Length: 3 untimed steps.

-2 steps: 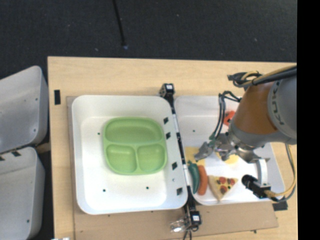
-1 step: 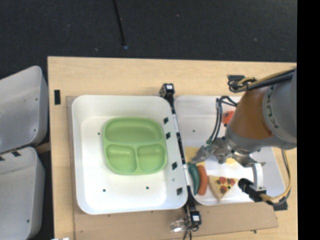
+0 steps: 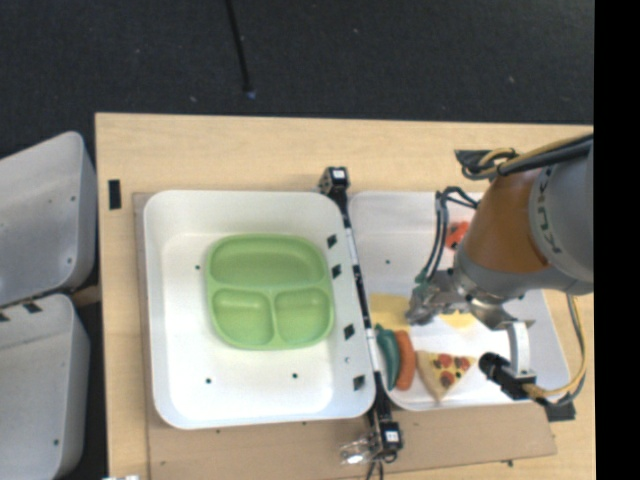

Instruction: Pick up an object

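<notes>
My gripper reaches down into the right bin, low over a yellow flat piece near the bin's middle. Its fingers are too small and dark to read. Close by on the bin floor lie a green and orange carrot-like toy along the left wall and a pizza slice toy at the front. A small red-orange object peeks out behind the arm. Much of the bin's right side is hidden by the grey and orange arm.
The left bin holds a green three-compartment plate. A black-clipped divider separates the two bins. Cables trail off the wrist at the right bin's front right corner. Grey chairs stand left of the bench.
</notes>
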Available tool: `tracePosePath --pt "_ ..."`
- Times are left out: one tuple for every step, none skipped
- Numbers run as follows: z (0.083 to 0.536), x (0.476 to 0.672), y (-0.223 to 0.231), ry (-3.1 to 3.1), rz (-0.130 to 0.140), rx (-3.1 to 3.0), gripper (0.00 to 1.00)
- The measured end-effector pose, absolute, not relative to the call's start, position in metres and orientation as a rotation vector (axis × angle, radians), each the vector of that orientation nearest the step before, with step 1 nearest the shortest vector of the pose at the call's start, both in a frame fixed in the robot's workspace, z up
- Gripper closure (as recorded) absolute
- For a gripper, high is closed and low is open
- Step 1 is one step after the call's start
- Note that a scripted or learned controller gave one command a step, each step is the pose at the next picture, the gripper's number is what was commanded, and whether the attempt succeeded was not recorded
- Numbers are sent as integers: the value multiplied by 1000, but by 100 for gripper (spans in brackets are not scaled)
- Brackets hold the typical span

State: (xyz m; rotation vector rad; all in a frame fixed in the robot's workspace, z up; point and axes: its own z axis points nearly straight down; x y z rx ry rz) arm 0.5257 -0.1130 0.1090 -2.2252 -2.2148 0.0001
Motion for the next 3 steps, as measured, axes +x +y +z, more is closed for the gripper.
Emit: tracePosePath --pt "169 522 -119 -2219 -4 -2229 100" --pt "212 528 -120 -2228 -4 -2220 100" --pt "238 530 -121 -2227 -2 -2219 100"
